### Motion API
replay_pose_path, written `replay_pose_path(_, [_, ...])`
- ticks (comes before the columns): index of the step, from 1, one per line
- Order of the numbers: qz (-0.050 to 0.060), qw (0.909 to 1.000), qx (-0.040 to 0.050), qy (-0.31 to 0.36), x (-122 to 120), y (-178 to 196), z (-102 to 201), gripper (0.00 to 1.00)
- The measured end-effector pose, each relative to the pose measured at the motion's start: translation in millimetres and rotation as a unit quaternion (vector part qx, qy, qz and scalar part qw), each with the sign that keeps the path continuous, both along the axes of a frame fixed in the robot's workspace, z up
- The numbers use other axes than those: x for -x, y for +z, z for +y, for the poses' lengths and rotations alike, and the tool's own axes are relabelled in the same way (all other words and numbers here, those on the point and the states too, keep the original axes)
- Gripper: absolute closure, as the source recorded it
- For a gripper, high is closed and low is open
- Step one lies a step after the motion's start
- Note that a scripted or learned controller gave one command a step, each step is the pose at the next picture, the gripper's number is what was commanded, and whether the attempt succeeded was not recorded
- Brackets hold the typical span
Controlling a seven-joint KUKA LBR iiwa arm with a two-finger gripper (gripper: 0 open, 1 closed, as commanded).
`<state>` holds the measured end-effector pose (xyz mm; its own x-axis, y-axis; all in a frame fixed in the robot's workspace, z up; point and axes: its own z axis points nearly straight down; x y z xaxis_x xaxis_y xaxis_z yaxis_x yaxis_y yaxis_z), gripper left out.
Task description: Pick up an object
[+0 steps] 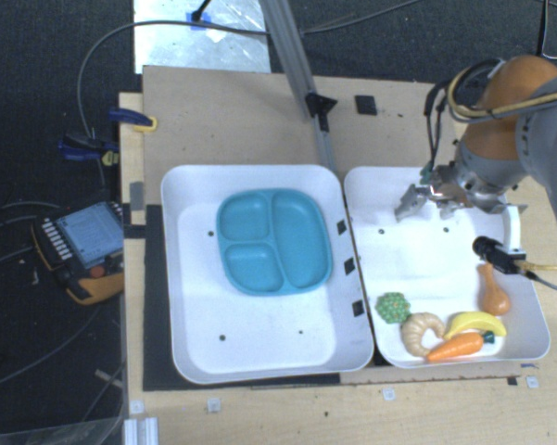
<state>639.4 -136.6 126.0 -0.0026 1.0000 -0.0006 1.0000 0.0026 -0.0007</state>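
1. While the arm reaches in from the right, the left bin carries a blue divided plate lying flat, a little above its middle.
2. Over to the right bin: the toy food is bunched along the near edge. There is a green broccoli piece, a tan croissant just beside it, an orange carrot and a yellow banana touching.
3. A brown drumstick stands by the right wall (just above the banana).
4. The gripper hangs over the right bin's far half, well apart from the food; fingers spread apart, nothing between them.
5. Bare white floor lies between gripper and food.
6. The left bin's near half is bare floor too.
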Motion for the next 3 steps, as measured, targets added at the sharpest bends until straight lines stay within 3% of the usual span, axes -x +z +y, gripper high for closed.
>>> replay_pose_path(1, [-0.003, 1.0, 0.0002, 0.0, -1, 13, 0, 1.0])
replay_pose_path(2, [-0.004, 1.0, 0.0001, 0.002, -10, 63, 7, 1.0])
replay_pose_path(3, [-0.002, 1.0, -0.0002, 0.002, -11, 81, 7, 1.0])
